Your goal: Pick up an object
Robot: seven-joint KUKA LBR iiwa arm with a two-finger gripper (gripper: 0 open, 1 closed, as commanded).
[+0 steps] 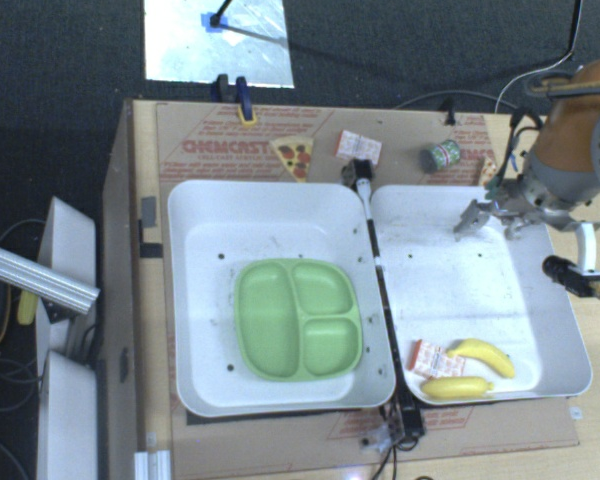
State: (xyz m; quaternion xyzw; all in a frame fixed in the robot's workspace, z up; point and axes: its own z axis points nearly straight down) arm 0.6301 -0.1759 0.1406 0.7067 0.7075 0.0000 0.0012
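My gripper (490, 220) hangs over the back part of the right bin (460, 288), open, with nothing between its fingers (467, 221). At that bin's front edge lie two yellow bananas, one curved (486, 356) and one straight (458, 388), beside a red and white packet (434, 358). They are well in front of the gripper. A green divided plate (300, 319) rests in the middle of the left bin (210, 228).
Behind the bins on the cardboard lie a toy pizza slice (293, 156), a small white packet (358, 146) and a green can (443, 154). A blue and yellow clamp (242, 98) grips the board's back edge. A black part (570, 273) of the arm overhangs the right bin's right rim.
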